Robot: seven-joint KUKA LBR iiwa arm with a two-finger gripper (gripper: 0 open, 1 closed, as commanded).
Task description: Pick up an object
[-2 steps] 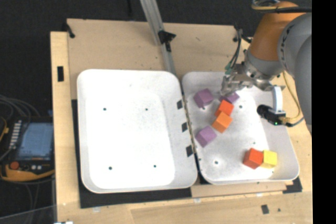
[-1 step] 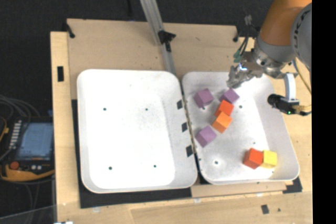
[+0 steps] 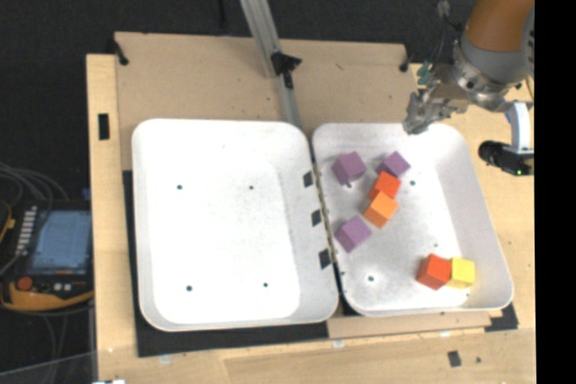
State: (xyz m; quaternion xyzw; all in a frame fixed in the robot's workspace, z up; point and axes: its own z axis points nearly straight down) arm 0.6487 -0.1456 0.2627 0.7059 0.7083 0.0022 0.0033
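The right bin (image 3: 468, 193) holds several small blocks. Two purple blocks (image 3: 349, 166) (image 3: 395, 164) lie near its back, and a third purple block (image 3: 353, 232) sits near its left wall. Two orange blocks (image 3: 385, 185) (image 3: 381, 209) touch each other in the middle. A red-orange block (image 3: 434, 271) and a yellow block (image 3: 463, 271) sit side by side at the front right. My gripper (image 3: 417, 123) hangs over the bin's back edge, up and to the right of the purple blocks, with nothing seen between its fingers.
The left bin (image 3: 216, 220) lies beside the right one, with black clips along the seam between them. A slanted metal bar (image 3: 256, 4) crosses above the bench at the back. A pendant (image 3: 54, 247) rests off the bench at the left.
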